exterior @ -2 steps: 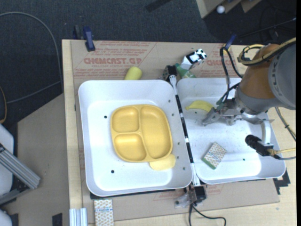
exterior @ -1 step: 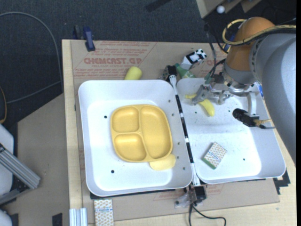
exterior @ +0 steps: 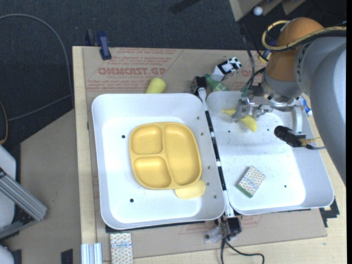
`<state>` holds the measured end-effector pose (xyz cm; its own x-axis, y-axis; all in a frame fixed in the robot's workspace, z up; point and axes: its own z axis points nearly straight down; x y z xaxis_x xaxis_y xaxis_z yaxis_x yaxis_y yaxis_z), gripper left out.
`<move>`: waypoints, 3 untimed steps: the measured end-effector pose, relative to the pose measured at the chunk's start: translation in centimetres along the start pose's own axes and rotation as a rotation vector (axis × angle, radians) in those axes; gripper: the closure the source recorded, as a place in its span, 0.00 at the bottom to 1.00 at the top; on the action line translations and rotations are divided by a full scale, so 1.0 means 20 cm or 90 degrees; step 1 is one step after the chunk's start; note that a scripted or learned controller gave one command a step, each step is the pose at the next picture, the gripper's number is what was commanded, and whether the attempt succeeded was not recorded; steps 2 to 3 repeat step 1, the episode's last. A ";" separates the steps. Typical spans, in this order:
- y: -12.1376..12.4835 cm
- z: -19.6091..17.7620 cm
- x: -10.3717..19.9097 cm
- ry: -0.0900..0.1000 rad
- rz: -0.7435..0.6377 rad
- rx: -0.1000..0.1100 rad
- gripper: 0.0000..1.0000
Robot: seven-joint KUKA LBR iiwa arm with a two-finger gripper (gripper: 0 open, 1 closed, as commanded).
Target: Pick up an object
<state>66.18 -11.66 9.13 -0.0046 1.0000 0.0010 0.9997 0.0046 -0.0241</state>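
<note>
Two shallow white bins sit side by side on a cardboard-topped bench point(exterior: 137, 65) with red print, seen from above at a slant.

Left bin point(exterior: 110, 147): holds a yellow plastic divided plate with three compartments point(exterior: 165, 154), lying flat near the middle. A pale yellow flat piece point(exterior: 191, 190) pokes out from under the plate's near-right edge, touching it.

Right bin point(exterior: 297, 191): a small box with a speckled green-and-white pattern and yellow sides point(exterior: 251, 181) lies flat toward the near side, well apart from the arm. At the far end, a small yellow banana-shaped object point(exterior: 250, 124) lies on the bin floor, right at the gripper point(exterior: 246, 111). Grey arm with an orange band point(exterior: 286, 54) comes in from the right, wrist low over the far end of this bin. Gripper tips are right above and around the yellow object's upper end; another yellow bit point(exterior: 228, 112) shows just left of the tips. Can't tell finger spacing, or whether anything is actually pinched — too small and cluttered. A black cable fitting point(exterior: 289, 135) hangs beside the wrist over the bin.

Outside the bins: a yellow rounded cylinder-like object point(exterior: 156, 85) rests on the cardboard beyond the left bin. A black-and-white toy figure point(exterior: 228, 66) and a green-and-black item point(exterior: 206, 83) sit beyond the seam between the bins. A blue clip point(exterior: 103, 44) is on the far-left edge of the cardboard.
</note>
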 end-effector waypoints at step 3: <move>-0.30 -0.46 0.32 0.000 0.002 -0.015 1.00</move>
